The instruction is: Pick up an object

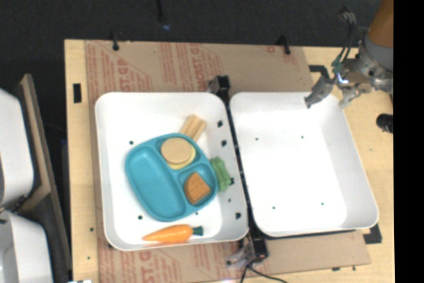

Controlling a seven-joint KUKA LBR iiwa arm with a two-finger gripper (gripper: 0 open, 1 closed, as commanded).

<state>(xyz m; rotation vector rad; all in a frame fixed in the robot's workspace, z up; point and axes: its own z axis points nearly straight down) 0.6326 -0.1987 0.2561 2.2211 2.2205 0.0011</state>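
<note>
1. Looking down on the bench, I see my gripper [333, 91] hanging over the far right corner of the right bin [298, 209], with the arm [379, 23] coming in from the right. Two dark fingers seem to splay out, one toward the left and one toward the right, so I read them as apart with nothing between them.

2. Everything I could pick sits in the left bin [109, 142], well apart from the gripper. A blue divided tray [149, 185] lies near the middle, tilted diagonally.

3. A round tan biscuit [178, 151] rests in the tray's far compartment, and a brown toast-like piece [197, 187] in the compartment to its right. They sit low inside the tray's walls, which I judge would crowd the fingers.

4. A pale wooden block [193, 125] pokes out from behind the tray's far edge, touching it. A green piece [220, 173] is wedged between the tray and the bin's right wall; I cannot tell what it is.

5. A toy carrot [173, 233] lies near the front wall, apart from the tray, with its green top pointing right. I judge it the easiest target, since it lies free with space on its far side.

6. No pick has begun. The next move calls for a long traverse left, across the divide between the bins.
</note>
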